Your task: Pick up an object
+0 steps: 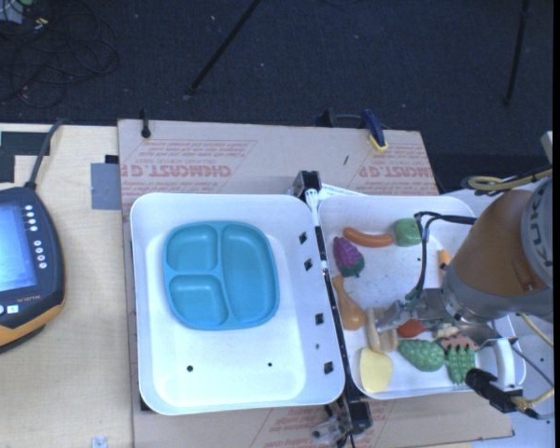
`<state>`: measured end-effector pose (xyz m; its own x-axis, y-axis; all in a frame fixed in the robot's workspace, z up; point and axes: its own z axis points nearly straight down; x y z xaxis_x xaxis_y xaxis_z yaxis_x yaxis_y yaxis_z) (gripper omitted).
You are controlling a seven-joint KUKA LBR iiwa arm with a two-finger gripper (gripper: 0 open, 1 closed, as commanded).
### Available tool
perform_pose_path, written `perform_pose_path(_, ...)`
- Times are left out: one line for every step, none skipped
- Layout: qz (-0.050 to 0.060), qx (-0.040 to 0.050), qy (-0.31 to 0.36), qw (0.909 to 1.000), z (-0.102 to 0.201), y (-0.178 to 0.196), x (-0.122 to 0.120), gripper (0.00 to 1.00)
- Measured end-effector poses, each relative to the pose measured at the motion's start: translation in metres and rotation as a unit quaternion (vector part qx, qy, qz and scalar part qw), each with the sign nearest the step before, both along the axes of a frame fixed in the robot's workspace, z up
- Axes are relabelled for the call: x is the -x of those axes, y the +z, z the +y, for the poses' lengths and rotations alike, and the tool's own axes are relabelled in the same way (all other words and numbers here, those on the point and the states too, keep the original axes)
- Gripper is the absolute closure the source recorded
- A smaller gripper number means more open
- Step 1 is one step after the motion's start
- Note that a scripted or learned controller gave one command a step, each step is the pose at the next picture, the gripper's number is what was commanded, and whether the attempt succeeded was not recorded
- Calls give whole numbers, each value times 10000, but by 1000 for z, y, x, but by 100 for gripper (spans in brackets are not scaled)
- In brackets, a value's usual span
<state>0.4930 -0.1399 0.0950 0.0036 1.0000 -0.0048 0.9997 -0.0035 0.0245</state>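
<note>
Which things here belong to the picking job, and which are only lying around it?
Belong to the job:
gripper
right bin
hot dog
purple toy
yellow piece
green toy

Just lying about:
left bin
blue divided plate
handheld screen unit
blue clamp

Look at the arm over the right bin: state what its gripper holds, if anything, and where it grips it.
It cannot be told. The gripper sits low among the toy foods in the right bin; no item shows between its fingers.
</note>
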Motion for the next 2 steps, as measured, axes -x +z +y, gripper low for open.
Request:
perform_pose_path(12,-18,8,10000,0,11,-1,100)
perform_pose_path(108,-35,53,9999,83,97,-6,100)
